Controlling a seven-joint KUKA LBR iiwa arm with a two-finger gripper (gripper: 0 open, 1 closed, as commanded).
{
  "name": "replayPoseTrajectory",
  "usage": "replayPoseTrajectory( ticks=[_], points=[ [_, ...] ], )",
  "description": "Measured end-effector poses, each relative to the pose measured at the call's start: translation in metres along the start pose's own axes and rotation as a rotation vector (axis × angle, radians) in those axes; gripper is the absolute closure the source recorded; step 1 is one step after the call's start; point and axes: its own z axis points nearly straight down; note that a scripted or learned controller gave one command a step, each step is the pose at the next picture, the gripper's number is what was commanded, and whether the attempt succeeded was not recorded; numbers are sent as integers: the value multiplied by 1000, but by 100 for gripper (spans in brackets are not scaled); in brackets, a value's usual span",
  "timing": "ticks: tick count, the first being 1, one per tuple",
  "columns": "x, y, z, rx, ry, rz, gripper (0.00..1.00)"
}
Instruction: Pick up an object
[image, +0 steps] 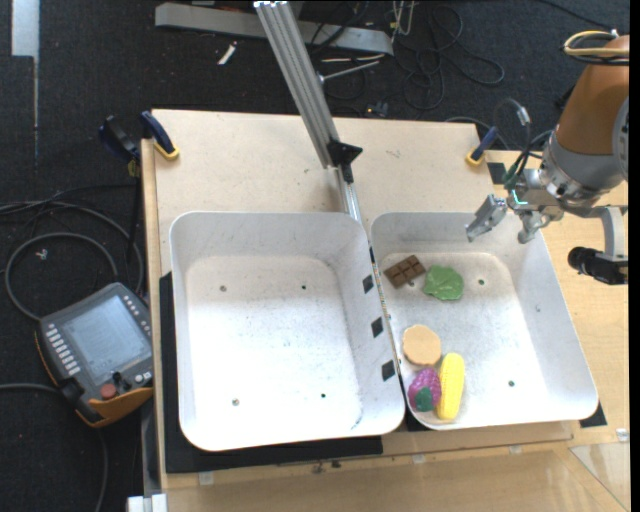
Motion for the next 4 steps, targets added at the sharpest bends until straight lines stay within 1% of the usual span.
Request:
replayPoseTrajectory(
  ticks=[1,2,3,4],
  points=[
    [0,0,-2,-2,-1,-1,0],
    [2,-8,58,2,0,2,0],
    [3,-8,111,-1,-1,2,0],
    [3,-7,98,-7,-2,1,100]
  ],
)
